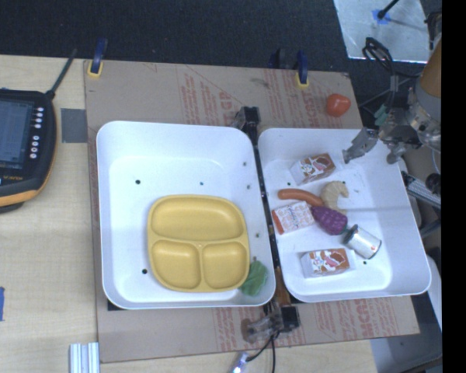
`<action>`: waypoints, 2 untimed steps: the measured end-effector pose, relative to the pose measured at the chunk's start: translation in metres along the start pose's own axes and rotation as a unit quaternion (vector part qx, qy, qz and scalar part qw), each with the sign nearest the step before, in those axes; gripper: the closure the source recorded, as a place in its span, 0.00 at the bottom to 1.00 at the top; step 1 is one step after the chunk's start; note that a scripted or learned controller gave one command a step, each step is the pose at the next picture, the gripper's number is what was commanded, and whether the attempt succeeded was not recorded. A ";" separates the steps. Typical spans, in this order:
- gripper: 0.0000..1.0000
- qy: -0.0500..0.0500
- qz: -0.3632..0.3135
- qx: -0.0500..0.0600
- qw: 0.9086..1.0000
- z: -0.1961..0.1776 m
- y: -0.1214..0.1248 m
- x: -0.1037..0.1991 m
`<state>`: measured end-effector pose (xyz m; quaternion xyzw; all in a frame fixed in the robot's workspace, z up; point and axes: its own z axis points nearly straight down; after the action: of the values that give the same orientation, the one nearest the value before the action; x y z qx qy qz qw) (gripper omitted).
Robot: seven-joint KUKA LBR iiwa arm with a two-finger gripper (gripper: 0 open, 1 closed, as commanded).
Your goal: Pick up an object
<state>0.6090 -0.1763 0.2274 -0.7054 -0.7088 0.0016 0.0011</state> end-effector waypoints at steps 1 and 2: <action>0.00 0.000 -0.001 0.001 1.000 0.136 0.023 0.069; 0.00 0.000 0.000 0.001 1.000 0.136 -0.064 0.053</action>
<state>0.5445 -0.1240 0.0914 -0.7052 -0.7090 0.0019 0.0016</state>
